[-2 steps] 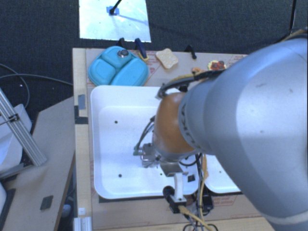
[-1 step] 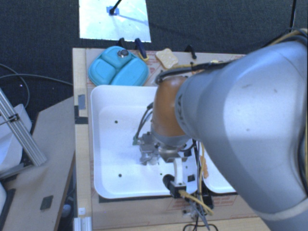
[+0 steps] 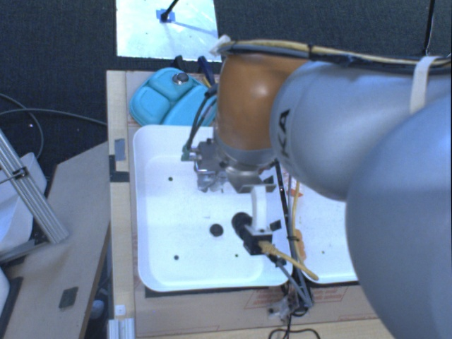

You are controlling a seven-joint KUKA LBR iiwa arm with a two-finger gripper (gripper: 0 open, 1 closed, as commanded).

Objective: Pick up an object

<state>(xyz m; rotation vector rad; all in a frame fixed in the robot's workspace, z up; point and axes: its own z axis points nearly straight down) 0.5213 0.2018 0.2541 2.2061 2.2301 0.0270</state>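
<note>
Hidden behind the arm

The arm (image 3: 332, 119) covers the right bin (image 3: 328, 256) toward 3 o'clock; the hand's (image 3: 212, 182) fingers are too blurred to read.

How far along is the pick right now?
Done: the arm has reached in over the left white bin, its wrist low above the bin floor. In hand: nothing visibly lifted; the claw is hidden under the wrist. Left: grasping and raising an object, perhaps the small dark disc lying loose.

A robotics lab: grey arm (image 3: 353, 140) over white bin (image 3: 162, 210), cabled bench (image 3: 120, 161).
</note>
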